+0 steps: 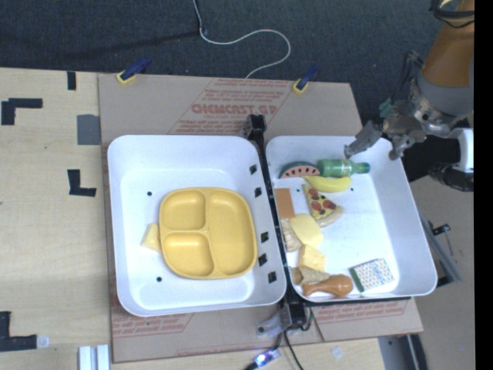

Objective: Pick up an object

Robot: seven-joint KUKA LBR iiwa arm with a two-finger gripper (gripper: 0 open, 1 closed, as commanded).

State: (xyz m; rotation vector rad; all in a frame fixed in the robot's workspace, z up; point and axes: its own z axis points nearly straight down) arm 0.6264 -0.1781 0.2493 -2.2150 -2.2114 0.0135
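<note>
Gripper (379, 139), metal fingers spread and holding nothing, above right bin's (412, 206) far rim; smooth green bottle (343, 167) lying beside curved yellow banana (330, 183); glossy yellow divided plate (208, 232), perhaps plastic, in left bin (127, 206).

Glossy yellow plastic plate (208, 232); smooth white bins (131, 160); matt cardboard underlay (223, 102).

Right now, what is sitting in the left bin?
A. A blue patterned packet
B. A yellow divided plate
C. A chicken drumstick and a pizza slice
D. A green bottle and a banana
B: the yellow divided plate lies in the left bin, while the green bottle, banana, drumstick, pizza slice and packet are all in the right bin.
</note>
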